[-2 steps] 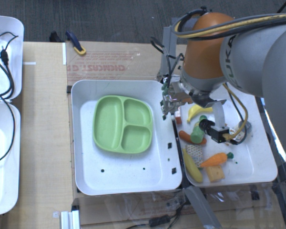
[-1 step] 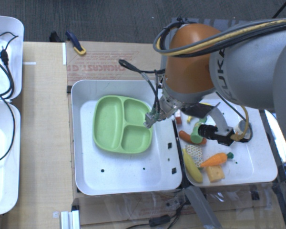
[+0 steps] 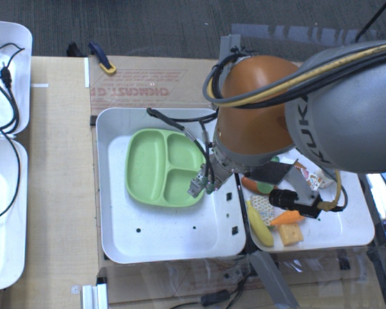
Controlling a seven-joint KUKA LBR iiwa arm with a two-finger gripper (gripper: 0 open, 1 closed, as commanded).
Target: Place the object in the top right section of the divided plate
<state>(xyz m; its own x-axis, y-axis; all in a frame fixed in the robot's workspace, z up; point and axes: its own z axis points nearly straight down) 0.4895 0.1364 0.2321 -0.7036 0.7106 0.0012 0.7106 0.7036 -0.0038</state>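
Note:
A light green divided plate (image 3: 148, 166) lies in the left white bin (image 3: 174, 237), with one long section on its left and two smaller ones on its right. The upper right section (image 3: 180, 150) holds nothing. My gripper (image 3: 201, 184) hangs under the orange wrist band, right at the plate's right rim beside the lower right section. The bulky arm hides most of it, and I see no object clearly between its tips.
The right bin (image 3: 347, 237) holds toy food: a yellow banana (image 3: 260, 224), a carrot (image 3: 285, 218), a cheese wedge (image 3: 291, 235) and a red-orange piece (image 3: 251, 185). A black cable (image 3: 174, 116) lies across the left bin's top rim. A blue-yellow clamp (image 3: 101, 58) rests on the bench.

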